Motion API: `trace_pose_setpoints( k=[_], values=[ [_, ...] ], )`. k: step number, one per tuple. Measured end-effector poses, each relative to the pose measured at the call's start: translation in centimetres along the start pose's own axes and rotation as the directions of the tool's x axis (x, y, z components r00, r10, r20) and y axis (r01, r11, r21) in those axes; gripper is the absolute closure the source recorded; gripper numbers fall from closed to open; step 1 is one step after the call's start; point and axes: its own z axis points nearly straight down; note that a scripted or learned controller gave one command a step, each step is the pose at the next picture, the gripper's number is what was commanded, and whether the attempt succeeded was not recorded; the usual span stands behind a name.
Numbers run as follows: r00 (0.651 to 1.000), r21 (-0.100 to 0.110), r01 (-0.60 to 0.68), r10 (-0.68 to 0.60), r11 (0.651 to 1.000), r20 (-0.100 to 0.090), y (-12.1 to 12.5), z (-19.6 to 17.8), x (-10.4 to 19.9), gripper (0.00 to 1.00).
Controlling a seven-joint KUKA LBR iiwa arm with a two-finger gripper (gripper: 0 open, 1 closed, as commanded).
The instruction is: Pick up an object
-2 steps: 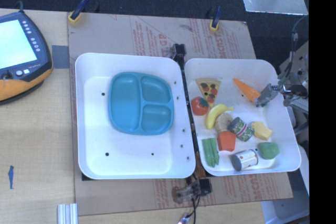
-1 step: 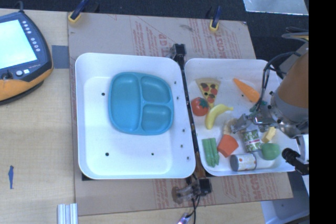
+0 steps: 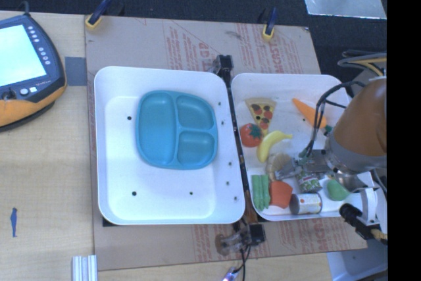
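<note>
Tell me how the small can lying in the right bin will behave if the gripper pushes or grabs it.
The small can lies on its side near the right bin front wall, so a push would probably roll it. Its round, smooth-looking body may slip between fingers. The red block touching it might shift too.

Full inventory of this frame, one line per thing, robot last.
left bin: 1, white, left half of the mat
plate: 1, light blue, three compartments, in left bin
right bin: 1, white, beside left bin
pizza slice: 1, yellow with red, top of right bin
carrot: 1, orange, top right of right bin
tomato: 1, red, below pizza slice
banana: 1, yellow, right of tomato
green block: 1, green, bottom left of right bin
red piece: 1, red-orange, beside green block
can: 1, silver, bottom edge
tablet: 1, orange case, far left
clamps: 2, blue-yellow, top edge of the mat
gripper: 1, grey, low in right bin among the toys
</note>
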Motion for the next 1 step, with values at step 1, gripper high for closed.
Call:
trace_pose_setpoints(
  k=[1],
  values=[
    [1.000, 0.000, 0.001, -0.001, 1.000, -0.001, 0.05, 0.00, 4.91, 0.00]
  ],
)
